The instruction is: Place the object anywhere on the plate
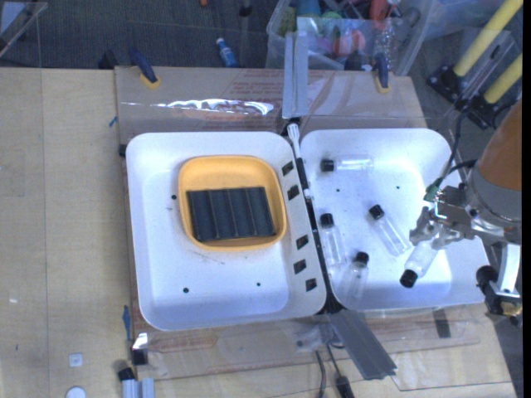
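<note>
A yellow plate point(189, 179) lies in the left bin point(153, 280) with a dark ridged block point(231, 214) resting on it. Several clear vials with black caps lie in the right bin point(415, 152). One vial point(417, 264) is tilted near the bin's front right, cap toward the front. My gripper point(436, 230) is right at that vial's upper end and meets it there. Whether it grips the vial is hidden. Other vials lie at the back point(348, 165), the middle point(387, 230) and the front left point(355, 276).
Another vial point(330, 239) lies along the divider point(300, 210) between the bins. A cluttered clear box point(357, 15) stands behind the bench. Cables run beside the arm point(502, 181) at the right. Small vials point(133, 380) sit by the bench's front left.
</note>
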{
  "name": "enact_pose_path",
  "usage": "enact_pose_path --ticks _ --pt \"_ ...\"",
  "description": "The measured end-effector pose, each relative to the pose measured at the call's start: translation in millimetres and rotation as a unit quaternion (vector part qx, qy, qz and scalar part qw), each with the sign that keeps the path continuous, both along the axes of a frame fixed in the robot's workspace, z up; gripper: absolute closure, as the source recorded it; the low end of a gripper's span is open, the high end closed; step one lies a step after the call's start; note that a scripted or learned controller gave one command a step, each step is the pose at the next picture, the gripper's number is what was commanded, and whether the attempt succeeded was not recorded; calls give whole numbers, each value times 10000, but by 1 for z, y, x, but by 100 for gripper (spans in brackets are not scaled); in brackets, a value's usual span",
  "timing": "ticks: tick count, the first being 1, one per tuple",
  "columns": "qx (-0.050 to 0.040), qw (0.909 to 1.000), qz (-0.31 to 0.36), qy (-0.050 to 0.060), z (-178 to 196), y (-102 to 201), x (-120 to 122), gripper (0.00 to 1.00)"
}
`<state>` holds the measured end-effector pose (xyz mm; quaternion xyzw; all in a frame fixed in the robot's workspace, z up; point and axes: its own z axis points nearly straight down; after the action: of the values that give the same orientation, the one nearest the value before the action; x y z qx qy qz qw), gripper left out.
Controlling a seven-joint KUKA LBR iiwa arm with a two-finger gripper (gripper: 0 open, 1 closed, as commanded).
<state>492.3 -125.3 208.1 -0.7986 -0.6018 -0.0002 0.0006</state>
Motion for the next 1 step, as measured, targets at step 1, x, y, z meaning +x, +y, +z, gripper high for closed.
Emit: enact_pose_path --ticks 1 --pt "-14 9906 1364 -14 9 -12 33 100"
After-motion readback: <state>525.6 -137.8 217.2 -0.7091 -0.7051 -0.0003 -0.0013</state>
